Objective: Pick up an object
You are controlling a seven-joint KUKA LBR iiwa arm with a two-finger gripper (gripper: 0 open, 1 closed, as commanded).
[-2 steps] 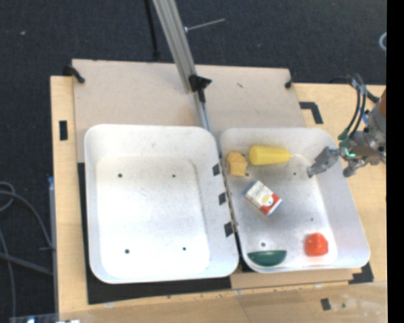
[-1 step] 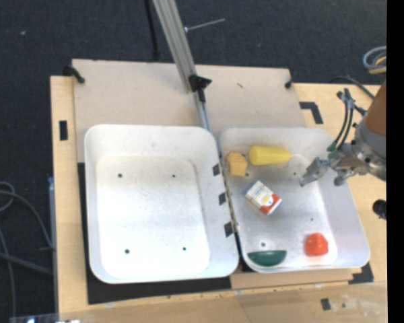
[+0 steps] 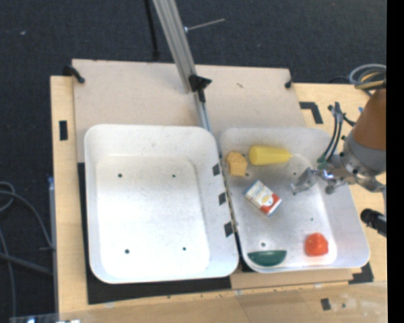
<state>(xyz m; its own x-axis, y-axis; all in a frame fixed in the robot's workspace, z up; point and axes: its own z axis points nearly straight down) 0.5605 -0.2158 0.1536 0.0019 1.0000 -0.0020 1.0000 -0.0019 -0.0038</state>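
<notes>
The end effector (image 3: 304,181) hangs released beside a red-and-white carton (image 3: 263,198), its print unreadable.

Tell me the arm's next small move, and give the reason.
Probably a short slide left and down toward the carton. The claw hangs over the right bin with nothing between its fingers, and the carton is the closest thing to it, lying apart from the yellow piece and the red ball, so there is room around it.

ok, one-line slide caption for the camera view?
KUKA arm's end effector above the right bin, near a yellow object, small carton, red object and green piece.
</notes>
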